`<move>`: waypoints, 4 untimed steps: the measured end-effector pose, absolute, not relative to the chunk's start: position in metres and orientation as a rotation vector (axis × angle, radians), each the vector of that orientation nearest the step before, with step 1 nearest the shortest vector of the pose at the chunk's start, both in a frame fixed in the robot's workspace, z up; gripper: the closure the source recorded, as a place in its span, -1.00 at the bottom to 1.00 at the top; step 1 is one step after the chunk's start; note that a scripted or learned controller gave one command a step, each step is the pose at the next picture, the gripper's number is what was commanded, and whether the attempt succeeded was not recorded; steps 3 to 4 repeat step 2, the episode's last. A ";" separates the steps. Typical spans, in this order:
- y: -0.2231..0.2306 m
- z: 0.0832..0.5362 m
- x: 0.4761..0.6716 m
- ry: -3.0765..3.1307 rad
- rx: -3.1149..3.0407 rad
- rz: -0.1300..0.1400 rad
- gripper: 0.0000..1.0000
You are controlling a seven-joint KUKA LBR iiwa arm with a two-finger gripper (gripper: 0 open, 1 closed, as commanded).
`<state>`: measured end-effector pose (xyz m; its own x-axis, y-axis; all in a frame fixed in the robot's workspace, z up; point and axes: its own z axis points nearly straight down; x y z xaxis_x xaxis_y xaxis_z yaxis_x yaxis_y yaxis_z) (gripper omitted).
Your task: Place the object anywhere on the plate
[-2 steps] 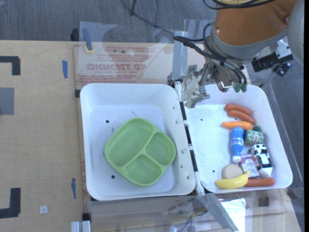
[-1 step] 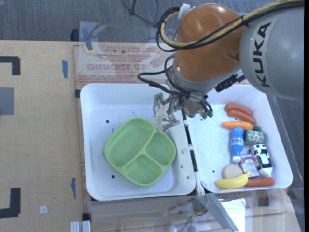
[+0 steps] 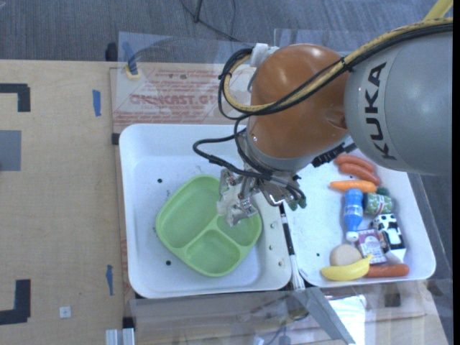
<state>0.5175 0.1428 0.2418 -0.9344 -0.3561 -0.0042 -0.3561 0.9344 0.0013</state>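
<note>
Gripper (image 3: 237, 205) sits directly above the right compartments of the light-green divided plastic plate (image 3: 188, 225) in left white bin (image 3: 136, 192); jaws' state and any held object: cannot tell, cluttered view.

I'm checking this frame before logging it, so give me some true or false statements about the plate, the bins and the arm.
1. The green plate lies in the left bin. True.
2. The plate is one undivided dish. False: ridges split it into compartments.
3. The gripper is above the plate. True.
4. The banana lies on the plate. False: it is in the right bin.
5. The blue bottle is in the right bin. True.
</note>
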 end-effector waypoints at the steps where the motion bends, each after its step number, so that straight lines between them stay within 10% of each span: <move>1: 0.193 0.285 0.525 3.047 -0.730 0.004 1.00; 2: 0.109 0.403 0.553 3.093 -0.497 0.001 1.00; 4: 0.109 0.403 0.553 3.093 -0.497 0.001 1.00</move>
